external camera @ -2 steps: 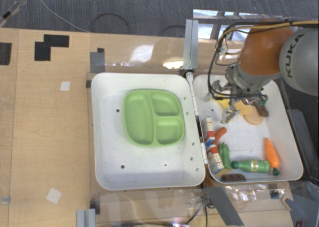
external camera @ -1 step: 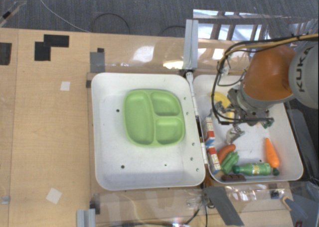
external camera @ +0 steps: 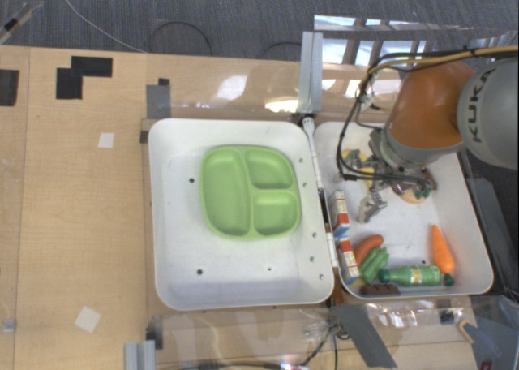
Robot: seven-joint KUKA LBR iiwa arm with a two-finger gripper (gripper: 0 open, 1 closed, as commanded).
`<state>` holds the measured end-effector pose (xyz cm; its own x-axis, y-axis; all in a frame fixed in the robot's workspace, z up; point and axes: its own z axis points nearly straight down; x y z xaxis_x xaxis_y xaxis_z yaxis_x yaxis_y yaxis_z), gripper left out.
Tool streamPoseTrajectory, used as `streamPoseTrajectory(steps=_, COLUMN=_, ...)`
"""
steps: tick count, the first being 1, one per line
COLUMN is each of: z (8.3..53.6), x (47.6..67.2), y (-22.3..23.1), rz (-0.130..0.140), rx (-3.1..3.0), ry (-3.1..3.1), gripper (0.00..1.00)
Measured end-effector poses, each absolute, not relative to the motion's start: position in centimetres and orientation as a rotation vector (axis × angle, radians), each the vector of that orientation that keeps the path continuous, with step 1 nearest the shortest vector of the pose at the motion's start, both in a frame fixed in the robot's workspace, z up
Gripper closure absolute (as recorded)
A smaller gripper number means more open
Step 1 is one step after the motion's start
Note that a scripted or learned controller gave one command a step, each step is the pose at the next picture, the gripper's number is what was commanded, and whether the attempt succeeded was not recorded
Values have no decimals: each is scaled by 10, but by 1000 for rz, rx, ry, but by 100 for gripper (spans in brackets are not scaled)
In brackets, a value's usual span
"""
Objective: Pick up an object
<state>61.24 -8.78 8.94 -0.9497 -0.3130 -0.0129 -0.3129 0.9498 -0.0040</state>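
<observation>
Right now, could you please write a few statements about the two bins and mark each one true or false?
1. The green divided plate lies in the left bin. True.
2. The claw is over the left bin. False: it is over the right bin.
3. An orange carrot lies near the right bin's right wall. True.
4. The green bottle stands upright on the plate. False: it lies on its side at the right bin's front edge.
5. The plate has three compartments. True.
</observation>
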Motion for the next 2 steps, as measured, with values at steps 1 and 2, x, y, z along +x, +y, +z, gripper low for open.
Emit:
streamPoseTrajectory(steps=1, z=90, x=604, y=-147, rz=-13, rx=-1332, ry=2829, gripper=0)
streamPoseTrajectory(steps=2, z=88, x=651, y=-120, rz=-5, rx=-1138, ry=2914, gripper=0)
